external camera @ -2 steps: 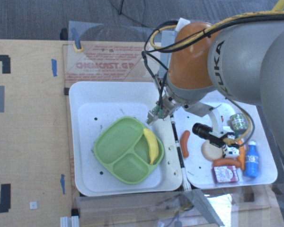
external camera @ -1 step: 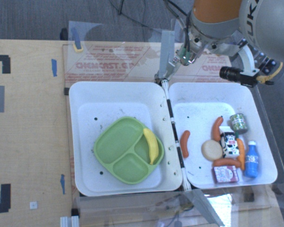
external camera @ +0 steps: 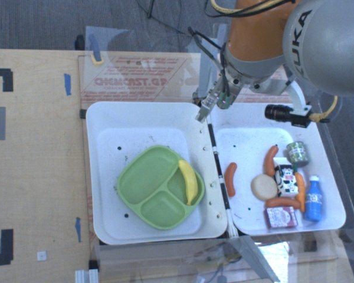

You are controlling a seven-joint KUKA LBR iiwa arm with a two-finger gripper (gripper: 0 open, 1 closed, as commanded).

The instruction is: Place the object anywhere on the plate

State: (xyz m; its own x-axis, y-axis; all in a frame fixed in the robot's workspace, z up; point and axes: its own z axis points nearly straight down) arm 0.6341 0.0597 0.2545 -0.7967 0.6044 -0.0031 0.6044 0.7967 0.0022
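A yellow banana (external camera: 190, 180), curved and smooth, lies on the green plate (external camera: 156, 187), along its right-hand compartment, below and slightly left of the pincer (external camera: 205, 107). The pincer hangs well apart from it, above the bins' shared upper edge; whether it is open or closed I cannot tell.

Below-left of the slim metallic gripper (external camera: 205, 108), the green compartmented plastic plate (external camera: 156, 188) is looking smooth and matt, the yellow plastic banana (external camera: 190, 181) on it showing a slight sheen. The shallow white plastic bins (external camera: 100, 134) are looking smooth, and the pale wooden benchtop (external camera: 32, 158) is appearing matt.
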